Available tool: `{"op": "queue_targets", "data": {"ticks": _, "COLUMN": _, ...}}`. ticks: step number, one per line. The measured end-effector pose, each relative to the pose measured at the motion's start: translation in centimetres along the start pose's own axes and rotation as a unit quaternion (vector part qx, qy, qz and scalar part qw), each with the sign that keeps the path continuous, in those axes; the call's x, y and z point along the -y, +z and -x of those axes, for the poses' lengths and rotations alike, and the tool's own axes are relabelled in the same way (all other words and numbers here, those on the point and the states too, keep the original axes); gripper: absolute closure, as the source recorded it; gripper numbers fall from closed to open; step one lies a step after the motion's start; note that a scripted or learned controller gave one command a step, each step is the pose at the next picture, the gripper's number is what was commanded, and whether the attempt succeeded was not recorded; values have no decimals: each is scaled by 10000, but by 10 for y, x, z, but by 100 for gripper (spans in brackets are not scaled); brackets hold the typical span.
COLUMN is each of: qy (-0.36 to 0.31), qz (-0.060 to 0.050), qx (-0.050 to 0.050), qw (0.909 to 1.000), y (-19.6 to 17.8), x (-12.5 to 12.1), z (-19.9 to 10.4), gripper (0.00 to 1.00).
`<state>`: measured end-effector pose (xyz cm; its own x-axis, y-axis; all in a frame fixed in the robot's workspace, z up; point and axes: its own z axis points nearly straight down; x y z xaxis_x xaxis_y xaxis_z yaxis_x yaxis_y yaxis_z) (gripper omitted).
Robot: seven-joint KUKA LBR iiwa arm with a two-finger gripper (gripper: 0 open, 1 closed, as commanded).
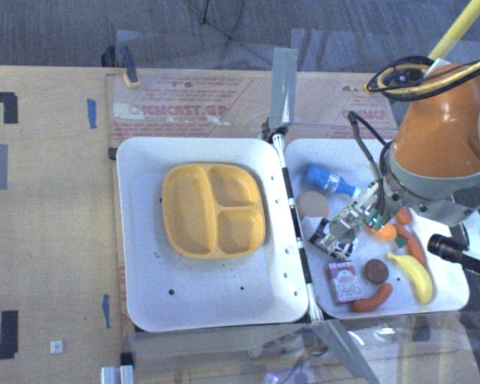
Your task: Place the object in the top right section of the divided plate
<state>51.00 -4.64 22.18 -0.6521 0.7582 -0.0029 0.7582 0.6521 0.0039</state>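
Grey arm (432,184), broad orange band, black cables looped above, metal-and-black tool (336,234)

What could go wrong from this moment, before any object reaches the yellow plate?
1. The gripper hangs low in the crowded right bin; the banana, sausage, carrot and blue object lie close together, so it may bump or push a neighbour.
2. The divided plate sits in the left bin, so a weak grip could drop the object at the bins' rims.
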Motion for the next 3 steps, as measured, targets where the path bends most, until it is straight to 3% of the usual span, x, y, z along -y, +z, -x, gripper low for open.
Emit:
{"op": "queue_targets", "data": {"ticks": 1, "qy": 382, "qz": -4, "qx": -1, "qw": 9993, "y": -5, "x": -42, "z": -16, "gripper": 100}}
{"op": "queue_targets", "data": {"ticks": 2, "qy": 373, "qz": 14, "qx": 12, "qw": 9993, "y": -15, "x": -43, "z": -16, "gripper": 100}}
{"op": "queue_targets", "data": {"ticks": 3, "qy": 98, "qz": -27, "qx": -24, "qw": 9999, "y": -3, "x": -35, "z": -41, "gripper": 100}}
